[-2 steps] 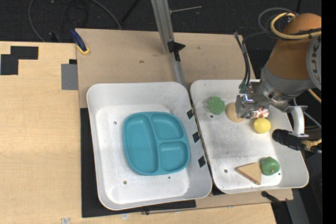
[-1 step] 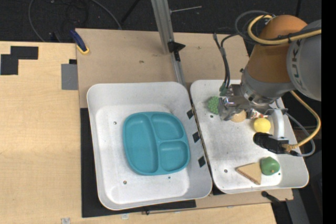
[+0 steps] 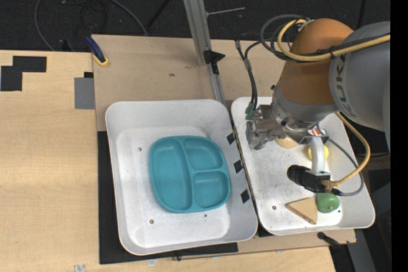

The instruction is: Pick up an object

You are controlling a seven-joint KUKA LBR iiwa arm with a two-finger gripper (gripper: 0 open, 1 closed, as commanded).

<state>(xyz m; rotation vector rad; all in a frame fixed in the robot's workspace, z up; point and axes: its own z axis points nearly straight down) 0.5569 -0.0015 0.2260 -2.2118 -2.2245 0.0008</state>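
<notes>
The gripper (image 3: 258, 132) hangs over the right bin's (image 3: 275, 185) left edge; you cannot tell how far it is open. The wedge (image 3: 301, 209) and green ball (image 3: 327, 202) lie side by side in the lower right corner, well apart from it.

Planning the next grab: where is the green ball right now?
In the camera view the green ball lies in the right bin, near that bin's lower right corner, close beside a tan wedge.
</notes>
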